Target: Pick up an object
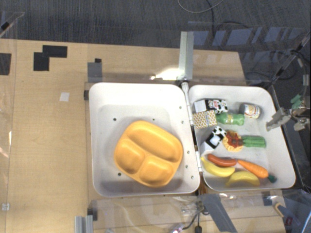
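at right bin's edge gripper (278, 120), state unclear; glossy yellow three-compartment tray (148, 153) fills left bin (102, 130).

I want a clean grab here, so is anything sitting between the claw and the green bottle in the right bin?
Nothing visible does. The claw hangs over the right bin's right rim, and bare white floor lies between it and the green bottle. A small can lies just above that line, close to the bottle's right end.

One fixed camera looks down at a slant from above the surface (48, 130), far enough back to take in both white bins (97, 144), with carpeted floor (97, 8) beyond them.
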